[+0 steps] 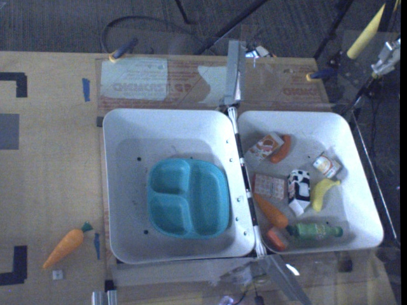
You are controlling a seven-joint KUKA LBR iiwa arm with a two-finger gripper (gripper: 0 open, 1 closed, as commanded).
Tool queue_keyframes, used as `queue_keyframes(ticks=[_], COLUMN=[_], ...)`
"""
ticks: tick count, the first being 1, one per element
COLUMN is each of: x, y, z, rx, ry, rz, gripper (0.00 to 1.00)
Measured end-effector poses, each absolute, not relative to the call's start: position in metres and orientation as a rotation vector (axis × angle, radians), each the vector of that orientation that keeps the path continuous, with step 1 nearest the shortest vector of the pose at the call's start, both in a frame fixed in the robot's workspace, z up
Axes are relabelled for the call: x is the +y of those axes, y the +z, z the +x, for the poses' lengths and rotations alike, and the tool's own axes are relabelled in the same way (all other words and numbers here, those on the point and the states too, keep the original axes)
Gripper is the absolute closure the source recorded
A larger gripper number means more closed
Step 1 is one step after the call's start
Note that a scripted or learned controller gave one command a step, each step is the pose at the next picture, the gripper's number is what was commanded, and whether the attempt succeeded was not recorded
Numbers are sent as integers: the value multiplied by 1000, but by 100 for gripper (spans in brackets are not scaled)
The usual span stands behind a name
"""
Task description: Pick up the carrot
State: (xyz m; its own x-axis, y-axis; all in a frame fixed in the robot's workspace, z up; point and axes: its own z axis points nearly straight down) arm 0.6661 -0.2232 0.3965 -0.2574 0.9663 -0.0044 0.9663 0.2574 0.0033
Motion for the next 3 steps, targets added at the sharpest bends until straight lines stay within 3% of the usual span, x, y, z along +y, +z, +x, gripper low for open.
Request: queue_keyframes(ticks=[1,2,3], x=[-224,-221,-203], y=[435,410,434], z=[618,668,668], rx=[2202,1983,1645], ry=[-3,-1,-1], rz=[2241,2433,2673], gripper=[100,100,100])
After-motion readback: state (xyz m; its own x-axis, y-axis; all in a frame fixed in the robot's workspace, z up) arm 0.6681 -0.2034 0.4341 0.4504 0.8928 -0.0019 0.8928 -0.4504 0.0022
